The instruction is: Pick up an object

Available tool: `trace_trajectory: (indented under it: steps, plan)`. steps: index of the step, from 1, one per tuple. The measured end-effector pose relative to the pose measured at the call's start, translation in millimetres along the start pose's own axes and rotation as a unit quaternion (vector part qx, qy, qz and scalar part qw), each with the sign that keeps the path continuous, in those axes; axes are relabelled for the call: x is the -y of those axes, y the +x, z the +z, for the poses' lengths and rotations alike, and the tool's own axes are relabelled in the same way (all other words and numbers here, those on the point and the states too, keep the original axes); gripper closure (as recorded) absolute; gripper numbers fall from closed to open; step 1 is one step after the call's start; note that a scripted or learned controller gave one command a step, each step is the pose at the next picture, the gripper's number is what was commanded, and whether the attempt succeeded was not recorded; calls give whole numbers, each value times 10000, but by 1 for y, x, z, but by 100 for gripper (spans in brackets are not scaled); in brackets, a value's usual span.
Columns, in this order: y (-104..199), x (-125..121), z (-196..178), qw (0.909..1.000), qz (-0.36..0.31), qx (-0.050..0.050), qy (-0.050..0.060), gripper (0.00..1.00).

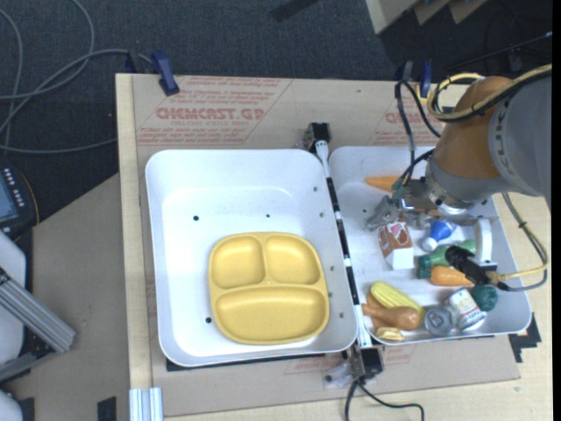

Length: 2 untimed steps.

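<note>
The gripper [386, 214] hangs low over the right bin [351, 169]; whether it is released or clenched I cannot tell. In the left bin [166, 182] lies a yellow divided plate [266, 287]. In the right bin, a small carton [396, 238] sits just below the gripper, a corn cob [394, 296] nearer the front, an orange carrot [452, 277] further right.

1. The left bin [166, 261] is white and carries a plain yellow plate [267, 286] with three compartments.
2. The right bin [355, 178] is white too.
3. The bench [228, 108] is tan with red lettering.
4. The arm [491, 139] is grey with an orange band.
5. In the right bin, a carrot [382, 182] is orange, a corn cob [394, 296] yellow, and a can [438, 320] grey.
</note>
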<state>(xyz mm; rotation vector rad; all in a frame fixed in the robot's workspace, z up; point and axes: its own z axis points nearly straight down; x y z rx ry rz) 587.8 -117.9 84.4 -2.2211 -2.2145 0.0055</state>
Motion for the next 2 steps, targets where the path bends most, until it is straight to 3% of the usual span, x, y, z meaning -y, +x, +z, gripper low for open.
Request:
trace_trajectory:
  steps: [1,2]
  plan:
    - [2,-3,-11,10000,-11,4,-42,100]
    - [67,-13,-116,9999,-56,-3,-94,100]
